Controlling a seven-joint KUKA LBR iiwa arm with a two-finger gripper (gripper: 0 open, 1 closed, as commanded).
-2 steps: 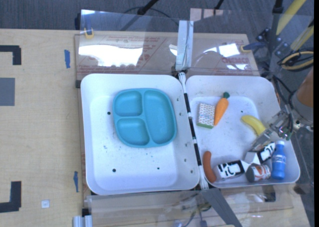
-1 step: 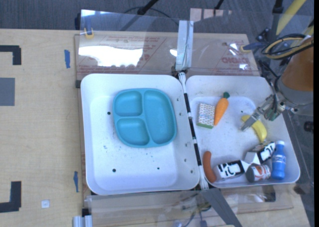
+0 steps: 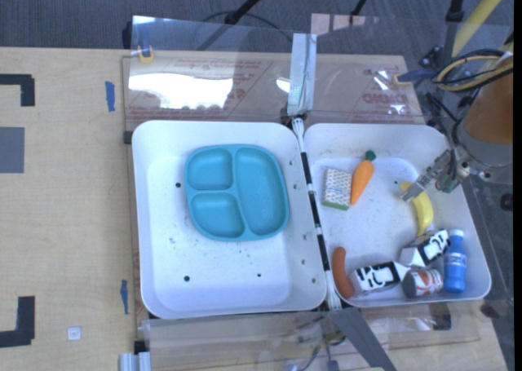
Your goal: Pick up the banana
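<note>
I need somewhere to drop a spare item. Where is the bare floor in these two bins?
Left bin: a strip in front of the blue plate. Right bin: a patch between the carrot, banana and sausage. Its front right corner is crowded with bottles, and the hand hangs over the banana.

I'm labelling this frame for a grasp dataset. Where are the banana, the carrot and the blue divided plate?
banana (image 3: 422,211), camera view, middle of its yellow body
carrot (image 3: 360,182), camera view, middle of its orange body
blue divided plate (image 3: 263,192), camera view, floor of its large compartment
</note>
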